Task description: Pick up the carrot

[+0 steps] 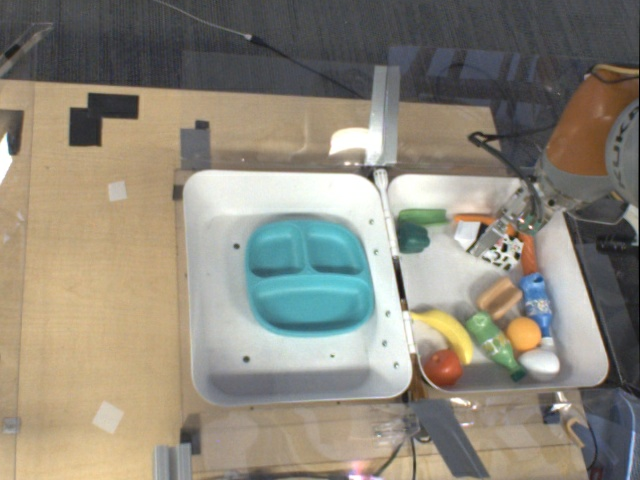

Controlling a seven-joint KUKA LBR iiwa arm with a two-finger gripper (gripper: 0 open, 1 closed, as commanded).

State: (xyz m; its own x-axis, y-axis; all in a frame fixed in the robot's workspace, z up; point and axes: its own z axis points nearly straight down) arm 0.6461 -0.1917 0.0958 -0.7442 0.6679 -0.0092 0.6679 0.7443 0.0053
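Hovering at the right bin's (pixel 590 363) far edge, the two-finger gripper (pixel 512 226), its state unreadable, sits just right of the slim orange carrot (pixel 473 218), which lies crosswise.

The surface (pixel 90 298) is seen as pale wood with a smooth, matt finish. Both bins, the left bin (pixel 210 288) and the right bin (pixel 585 308), are shown in smooth white plastic with a faint sheen, and the compartment tray (pixel 300 278) in matt turquoise plastic. A glossy plastic look is given by the banana (pixel 448 330) and the tomato (pixel 443 367) at the right bin's near edge.
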